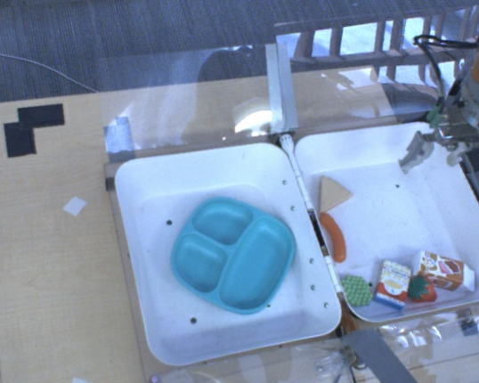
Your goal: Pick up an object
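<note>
**2 bins, gripper poised at the far edge**

2 white bins sit side by side on the tabletop. The right bin (426, 229) is the landmark: its gripper (431, 147) hovers over the far right corner, fingers spread apart and holding nothing. Candidates cluster along its left wall and near edge: a sausage (334, 236), a cheese wedge (332, 191), a juice carton (446, 270). The left bin's blue plate (233, 253) looks too flat to grasp.
</note>
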`<move>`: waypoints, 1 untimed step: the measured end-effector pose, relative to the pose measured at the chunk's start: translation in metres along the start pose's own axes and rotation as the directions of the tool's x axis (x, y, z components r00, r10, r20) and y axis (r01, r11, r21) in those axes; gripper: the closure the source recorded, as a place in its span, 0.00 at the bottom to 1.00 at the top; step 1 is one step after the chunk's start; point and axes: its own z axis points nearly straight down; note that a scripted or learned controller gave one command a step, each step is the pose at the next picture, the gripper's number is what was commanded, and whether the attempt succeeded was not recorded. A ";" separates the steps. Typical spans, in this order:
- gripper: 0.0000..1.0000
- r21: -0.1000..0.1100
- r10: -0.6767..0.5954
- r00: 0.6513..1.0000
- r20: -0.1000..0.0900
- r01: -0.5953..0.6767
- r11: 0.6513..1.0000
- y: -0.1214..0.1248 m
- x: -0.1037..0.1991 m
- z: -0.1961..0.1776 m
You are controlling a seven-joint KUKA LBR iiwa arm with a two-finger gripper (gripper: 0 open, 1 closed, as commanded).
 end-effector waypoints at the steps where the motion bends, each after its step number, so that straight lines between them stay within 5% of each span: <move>1: 0.00 0.003 0.252 0.968 0.000 -0.252 0.968 -0.082 0.045 0.046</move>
